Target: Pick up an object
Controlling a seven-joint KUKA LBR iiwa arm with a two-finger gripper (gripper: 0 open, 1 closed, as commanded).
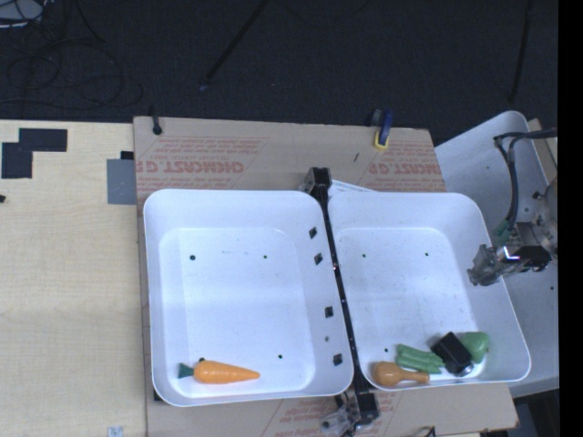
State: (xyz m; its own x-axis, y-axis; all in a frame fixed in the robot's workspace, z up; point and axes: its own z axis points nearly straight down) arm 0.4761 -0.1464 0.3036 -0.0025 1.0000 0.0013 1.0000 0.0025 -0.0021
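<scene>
Gripper (496, 264) at 3 o'clock, over right bin (410, 217) rim; finger state cannot tell. Toy carrot (223, 371) at 7 o'clock in left bin (164, 244). Green vegetables (419, 358), black block (453, 352), tan gourd (398, 374) clustered at 5 o'clock.

One fixed camera, high above your desk (73, 271)
You look down at a slant on both white bins (168, 244) side by side, from moderately far, with dark floor beyond them

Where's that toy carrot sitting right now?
The carrot lies in the left bin, at its near edge toward the left corner, apart from the cluster of items in the right bin.
</scene>
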